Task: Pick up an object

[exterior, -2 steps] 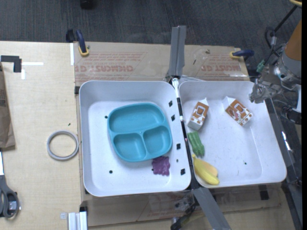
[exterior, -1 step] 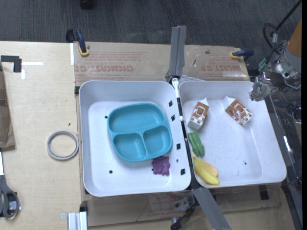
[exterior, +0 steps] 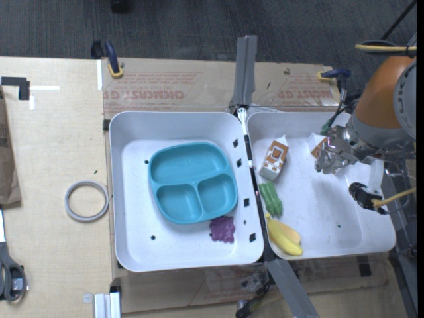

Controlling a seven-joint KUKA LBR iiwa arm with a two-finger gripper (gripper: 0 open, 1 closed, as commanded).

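Camera view: gripper point(exterior: 329, 159) low over right bin point(exterior: 344, 240), well right of the carton point(exterior: 273, 159); can't tell jaw state or any hold. Approach step; next needs descent onto one object.

Bare right-bin floor point(exterior: 331, 207) beside banana point(exterior: 285, 237)

Probably a robotics lab, 2 white bins point(exterior: 126, 197), clamped cardboard point(exterior: 165, 88)

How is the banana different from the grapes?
The banana is yellow, long and curved; the grapes are purple and bunched in a lumpy clump. The banana lies in the right bin, the grapes in the left bin beside the blue plate. Both are toy fruit near the bins' front edges.
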